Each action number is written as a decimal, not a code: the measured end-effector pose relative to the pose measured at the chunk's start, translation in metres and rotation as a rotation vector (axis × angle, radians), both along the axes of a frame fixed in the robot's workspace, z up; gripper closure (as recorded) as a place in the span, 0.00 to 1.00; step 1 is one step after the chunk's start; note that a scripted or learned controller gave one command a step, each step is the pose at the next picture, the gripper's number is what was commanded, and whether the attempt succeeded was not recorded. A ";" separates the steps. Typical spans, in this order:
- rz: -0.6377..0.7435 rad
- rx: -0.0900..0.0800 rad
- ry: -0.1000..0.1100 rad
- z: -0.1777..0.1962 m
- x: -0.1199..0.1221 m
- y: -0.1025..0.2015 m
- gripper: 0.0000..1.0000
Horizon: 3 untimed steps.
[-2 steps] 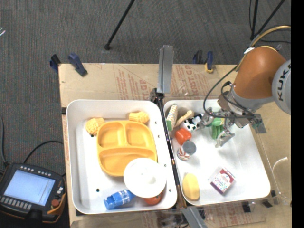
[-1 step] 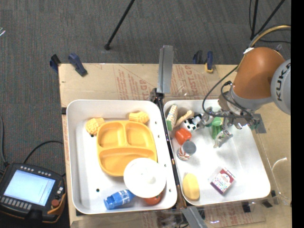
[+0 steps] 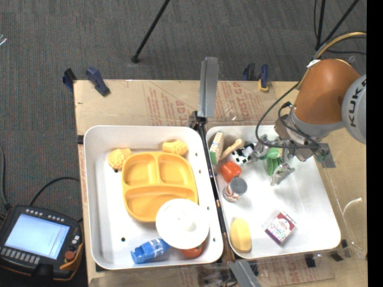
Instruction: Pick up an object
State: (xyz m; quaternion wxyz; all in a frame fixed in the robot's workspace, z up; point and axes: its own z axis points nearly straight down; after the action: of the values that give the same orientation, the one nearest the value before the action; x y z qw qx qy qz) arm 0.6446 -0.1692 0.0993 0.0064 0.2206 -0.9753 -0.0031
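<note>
In the left bin (image 3: 96, 190) a yellow tray (image 3: 157, 181) carries a white lid (image 3: 182, 223) at its five o'clock. In the right bin (image 3: 311, 214), a green object (image 3: 273, 158) sits between the spread fingers of the hand (image 3: 280, 167), upright; whether they clamp it I cannot tell.

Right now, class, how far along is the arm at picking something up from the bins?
Done: the gripper has reached into the right bin, beside a green toy. In hand: nothing visibly lifted; the grip can't be judged. Left: closing on an object and raising it. The yellow block and pink box lie untouched.
</note>
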 end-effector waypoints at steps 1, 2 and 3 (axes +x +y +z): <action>-0.095 0.004 0.005 0.000 -0.002 0.001 0.00; -0.087 0.004 0.006 0.000 0.000 0.000 0.00; -0.048 -0.001 0.002 0.000 0.000 0.000 0.00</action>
State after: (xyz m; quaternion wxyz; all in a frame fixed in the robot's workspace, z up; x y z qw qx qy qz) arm 0.6446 -0.1694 0.0995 0.0076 0.1973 -0.9803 -0.0031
